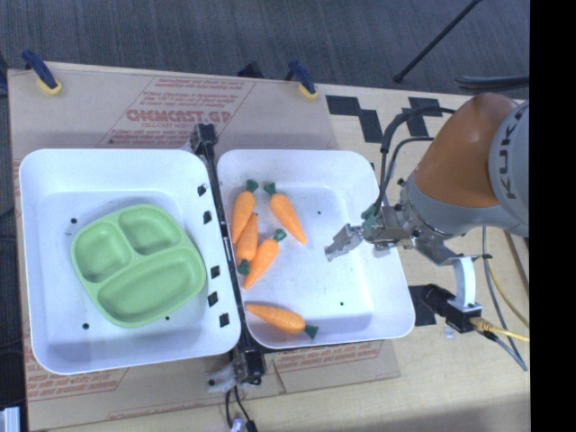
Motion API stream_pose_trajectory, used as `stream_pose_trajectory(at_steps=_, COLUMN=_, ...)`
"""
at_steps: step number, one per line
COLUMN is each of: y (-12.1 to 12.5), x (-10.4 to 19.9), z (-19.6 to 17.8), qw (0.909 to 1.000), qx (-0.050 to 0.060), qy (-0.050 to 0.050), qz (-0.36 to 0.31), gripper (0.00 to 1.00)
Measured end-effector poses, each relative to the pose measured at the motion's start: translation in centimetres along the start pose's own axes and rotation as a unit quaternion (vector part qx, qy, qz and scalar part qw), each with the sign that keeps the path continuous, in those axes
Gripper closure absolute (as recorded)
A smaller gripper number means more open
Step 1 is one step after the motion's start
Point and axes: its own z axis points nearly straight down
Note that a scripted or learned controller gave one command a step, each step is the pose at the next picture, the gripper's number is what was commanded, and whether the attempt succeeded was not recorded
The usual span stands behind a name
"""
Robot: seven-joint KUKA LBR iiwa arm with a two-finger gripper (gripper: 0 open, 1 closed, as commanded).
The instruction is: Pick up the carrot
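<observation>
Right bin (360, 165): five carrots. Three lie clustered by the left wall. One carrot (288, 218) lies apart, nearest the gripper (340, 241), long axis slanting from upper left, leafy end, to lower right, tip. A fifth (279, 319) lies along the near wall. Gripper: over the bin's right half, just right of the slanted carrot's tip, nothing seen between the jaws; their spread cannot be told. Left bin (36, 241): green plate (139, 264).
</observation>
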Motion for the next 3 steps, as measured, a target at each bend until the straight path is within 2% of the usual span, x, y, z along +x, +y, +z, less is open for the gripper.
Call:
stream_pose_trajectory(at_steps=1, y=6.2, x=3.9, z=5.9, qw=1.0000, qx=0.000, qy=-0.001, qz=-0.002, gripper=0.00)
stream_pose_trajectory(at_steps=2, y=11.0, x=3.5, z=13.4, qw=1.0000, qx=0.001, qy=-0.001, qz=-0.002, gripper=0.00)
stream_pose_trajectory(at_steps=3, y=11.1, x=3.5, z=12.3, qw=1.0000, qx=0.001, qy=-0.001, qz=-0.004, gripper=1.00)
